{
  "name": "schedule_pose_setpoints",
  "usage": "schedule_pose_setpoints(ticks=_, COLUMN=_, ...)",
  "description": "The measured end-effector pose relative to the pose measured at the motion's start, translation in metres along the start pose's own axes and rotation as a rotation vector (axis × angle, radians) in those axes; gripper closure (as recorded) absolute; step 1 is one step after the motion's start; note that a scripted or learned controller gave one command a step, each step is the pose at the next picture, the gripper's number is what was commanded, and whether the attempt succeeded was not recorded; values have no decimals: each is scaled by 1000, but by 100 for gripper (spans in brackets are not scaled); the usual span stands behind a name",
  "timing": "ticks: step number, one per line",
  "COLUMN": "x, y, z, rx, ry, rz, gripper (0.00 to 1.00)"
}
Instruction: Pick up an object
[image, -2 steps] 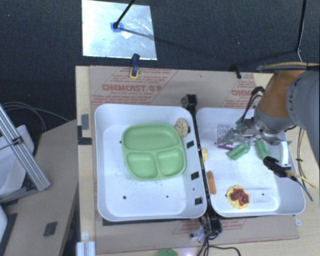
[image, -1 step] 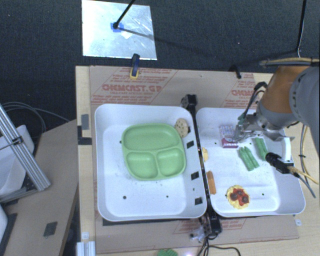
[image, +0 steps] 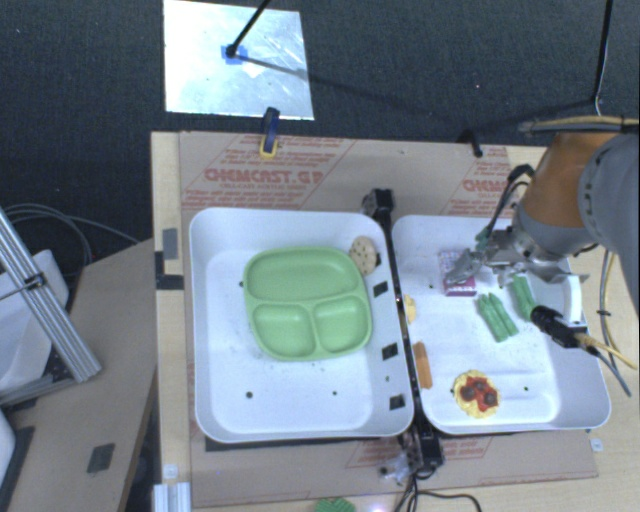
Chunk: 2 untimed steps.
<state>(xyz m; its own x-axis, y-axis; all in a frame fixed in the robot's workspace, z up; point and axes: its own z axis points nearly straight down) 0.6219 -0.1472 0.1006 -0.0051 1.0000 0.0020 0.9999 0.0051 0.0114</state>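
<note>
Pincer low over the pink packet in the right bin

Pincer (image: 468, 266) hangs low in the far-left part of the right bin (image: 580, 408), its tips right over a small pink packet (image: 459, 285). Whether it is released or clenched I cannot tell at this angle, and nothing shows as grasped.

That packet lies flat on the bin floor, partly covered by the tips. It looks light and thin, likely a soft wrapper that would crumple, so a grip across its short sides seems safest; lying so flat, it may slip out from under the tips.

Just right of it lie two green pods: one long pod (image: 495, 315) a little nearer, another (image: 522, 295) beside the arm's wrist. They look light, fairly stiff and rounded, best taken across the narrow middle.

Nearer still sits a small pizza toy (image: 477, 391), flat and hard to get under. An orange piece (image: 423, 365) lies at the bin's left wall.

In the left bin (image: 215, 400) rests a green divided plate (image: 305, 301), with a cookie (image: 364, 254) at its far-right corner. Both bins stand on the counter (image: 300, 165).
</note>
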Motion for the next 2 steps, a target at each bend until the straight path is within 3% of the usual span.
schedule_pose_setpoints(ticks=1, x=-13, y=-5, z=11, rx=0, ry=1, rz=3, gripper=0)
schedule_pose_setpoints(ticks=2, x=-6, y=-23, z=14, rx=7, ry=-2, rz=4, gripper=0)
